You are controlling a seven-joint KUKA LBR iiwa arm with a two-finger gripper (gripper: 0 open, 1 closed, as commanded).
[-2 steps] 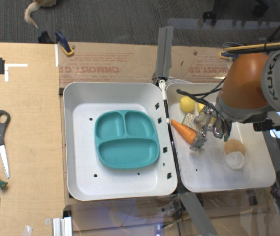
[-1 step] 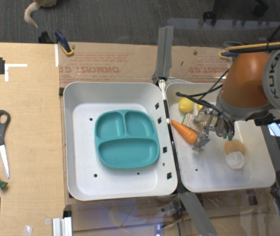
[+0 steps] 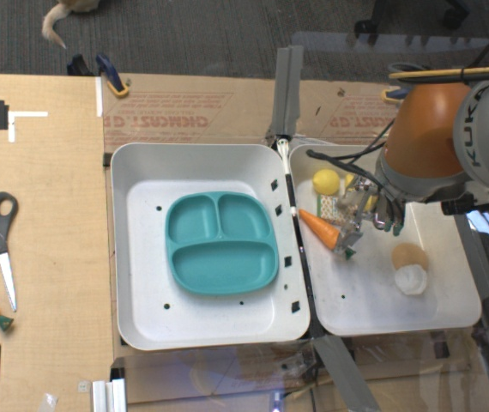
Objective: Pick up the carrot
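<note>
The carrot [image 3: 320,227] lies in the right bin [image 3: 450,312], hard against its left wall at about nine o'clock of the bin's floor, its long axis slanting from the pointed tip at ten o'clock down to the green-stubbed thick end at four o'clock. The gripper [image 3: 353,227] sits right at that thick end, so from it the carrot runs away towards ten o'clock, touching or very nearly so. The fingertips are lost in the clutter of the wrist; I cannot tell how wide they stand or whether anything is caught between them, so I call no grasp here. A lemon [image 3: 326,181] sits just beside, at twelve o'clock of the carrot, and a pale cup [image 3: 409,268] lies off at four o'clock. The teal plate [image 3: 222,242] rests in the left bin [image 3: 133,256]. Judging by the lie, a clean pinch wants the fingers closing across that slant, not along it.
</note>
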